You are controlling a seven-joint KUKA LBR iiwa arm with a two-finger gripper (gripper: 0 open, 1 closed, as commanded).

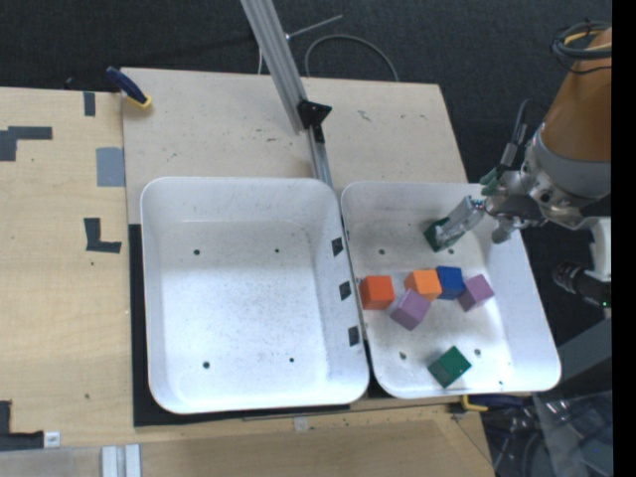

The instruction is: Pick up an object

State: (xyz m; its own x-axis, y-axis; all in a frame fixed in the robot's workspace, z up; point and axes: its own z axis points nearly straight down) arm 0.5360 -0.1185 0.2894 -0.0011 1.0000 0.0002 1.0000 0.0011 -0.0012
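My gripper (444, 231) reaches in from the right over the upper part of the right bin (527, 351). A small dark green block (435, 235) sits at the tips of its grey fingers (459, 219), which look shut on it. Below it on the bin floor lies a cluster of blocks: an orange cube (376, 291), a second orange cube (425, 282), a blue cube (450, 280), a purple block (478, 291) and another purple block (409, 309). A green cube (449, 365) lies alone near the bin's front edge.
The left bin (159, 296) adjoins the right one along a shared rim. A slanted metal rail (283, 63) comes down to the bins' back edge. A blue and yellow clamp (129, 85) lies on the bench at the far left.
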